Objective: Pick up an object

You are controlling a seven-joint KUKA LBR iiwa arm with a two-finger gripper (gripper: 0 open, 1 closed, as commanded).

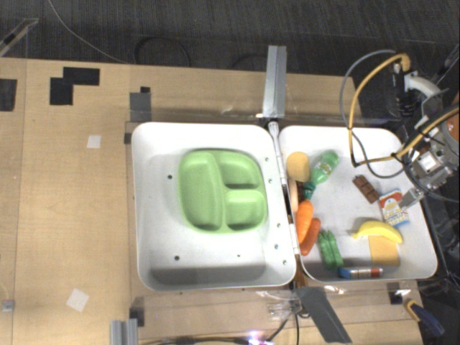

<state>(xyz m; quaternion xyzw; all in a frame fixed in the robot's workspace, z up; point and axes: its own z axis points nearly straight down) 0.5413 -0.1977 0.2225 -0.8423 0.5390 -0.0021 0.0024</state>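
Objects for picking all lie in the shallow white right bin (420, 261); we see none lifted, so the whole pick remains. Our gripper (415, 195) hangs at that bin's right edge; its opening we cannot tell. Nearest it sits a small red-and-white carton (392, 209), then a yellow banana (376, 231) and brown chocolate bar (365, 187). Further left lie an orange carrot (305, 221) and a green divided plate (221, 190).

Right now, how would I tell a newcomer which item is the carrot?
Look in the right bin, along its left wall beside the divider. The carrot lies lengthwise below the yellow-brown round fruit: it is the only orange, tapered item there.
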